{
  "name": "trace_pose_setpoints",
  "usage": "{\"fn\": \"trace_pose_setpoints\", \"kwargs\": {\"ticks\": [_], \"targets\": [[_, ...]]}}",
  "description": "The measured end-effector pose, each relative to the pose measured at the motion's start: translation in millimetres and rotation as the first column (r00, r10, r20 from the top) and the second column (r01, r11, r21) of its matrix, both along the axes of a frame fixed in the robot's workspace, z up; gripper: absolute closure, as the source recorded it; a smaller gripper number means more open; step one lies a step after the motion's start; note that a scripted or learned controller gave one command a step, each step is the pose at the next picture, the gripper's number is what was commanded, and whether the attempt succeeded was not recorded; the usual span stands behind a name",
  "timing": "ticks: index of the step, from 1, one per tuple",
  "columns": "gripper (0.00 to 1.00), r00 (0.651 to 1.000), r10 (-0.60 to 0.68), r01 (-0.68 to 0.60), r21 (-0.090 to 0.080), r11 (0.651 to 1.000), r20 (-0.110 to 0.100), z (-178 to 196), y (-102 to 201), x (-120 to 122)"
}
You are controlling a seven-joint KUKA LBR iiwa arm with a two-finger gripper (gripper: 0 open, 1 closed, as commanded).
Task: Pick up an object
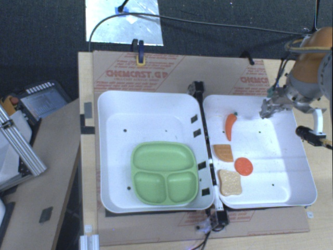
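Reaching in from the right side, the grey arm (312, 61) with its orange band places the gripper (269, 108) over the far part of the right bin (291, 165). Whether the pincer is spread or pressed together, I cannot tell, because it looks small and blurred. Nothing is seen inside it.

Four toy foods lie in the left half of the right bin. The orange carrot (230, 126) lies farthest back, to the left of the gripper and apart from it. Nearer the camera there is a brown toast piece (223, 152), and just beside it a red round slice (243, 166). A pale bread slice (229, 182) lies closest to the front wall.

The left bin (119, 119) holds a green divided plate (165, 172) with three compartments, near its front right corner.
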State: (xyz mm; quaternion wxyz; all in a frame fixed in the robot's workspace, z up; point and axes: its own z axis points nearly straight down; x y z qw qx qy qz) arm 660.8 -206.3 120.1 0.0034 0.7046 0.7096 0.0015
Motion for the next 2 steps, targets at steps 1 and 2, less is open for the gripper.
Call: {"fn": "trace_pose_setpoints", "kwargs": {"ticks": [1, 2], "targets": [[1.0, 1.0, -0.003, 0.003, 0.001, 1.0, 0.0, 62.8, 5.2, -2.5], [1.0, 1.0, -0.002, 0.002, 0.001, 1.0, 0.0, 101.8, 5.0, -0.7]]}}
